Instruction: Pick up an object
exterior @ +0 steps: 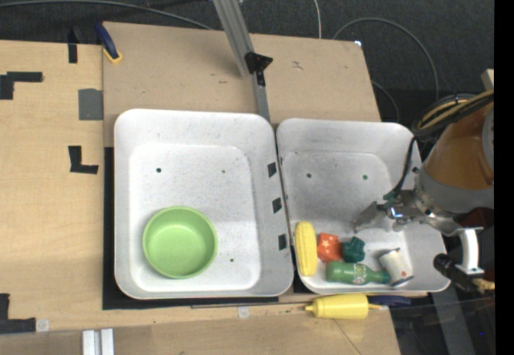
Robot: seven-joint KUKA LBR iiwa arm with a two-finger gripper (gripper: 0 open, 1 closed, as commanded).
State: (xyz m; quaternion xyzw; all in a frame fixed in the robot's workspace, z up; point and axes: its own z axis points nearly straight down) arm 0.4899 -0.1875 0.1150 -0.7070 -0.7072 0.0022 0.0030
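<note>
Two bins: green bowl sat at 7 o'clock of left bin. Gripper hovered in right bin, fingers apart, empty, toys at 6 o'clock: corn, bottle.

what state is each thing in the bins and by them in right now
green bowl: upright, in left bin
corn cob: lying flat, right bin
orange piece: resting beside the corn
green bottle: lying on its side
white cup: tipped on its side
yellow bottle: lying outside the bins
tool: over right bin, holding nothing visible
</note>
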